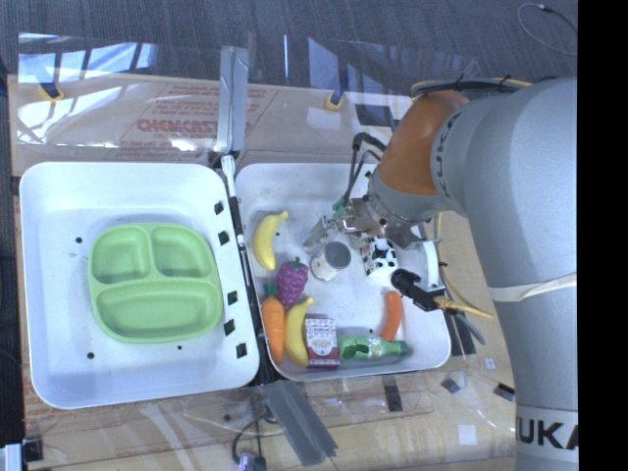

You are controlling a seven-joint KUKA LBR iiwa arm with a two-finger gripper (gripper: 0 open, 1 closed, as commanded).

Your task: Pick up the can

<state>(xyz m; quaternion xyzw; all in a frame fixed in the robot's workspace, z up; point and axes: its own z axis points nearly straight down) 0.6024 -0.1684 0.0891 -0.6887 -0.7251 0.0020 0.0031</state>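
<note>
Gripper over the right bin.
The can [331, 259] lies on its side just left of and below the gripper [345, 228]; its finger state cannot be told.

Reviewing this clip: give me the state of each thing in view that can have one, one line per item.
can: lying on its side in the right bin, open end toward the camera, not lifted
gripper: low over the right bin, right by the can
green divided plate: flat in the left bin
banana: lying in the right bin
carton: lying flat by the near wall
</note>
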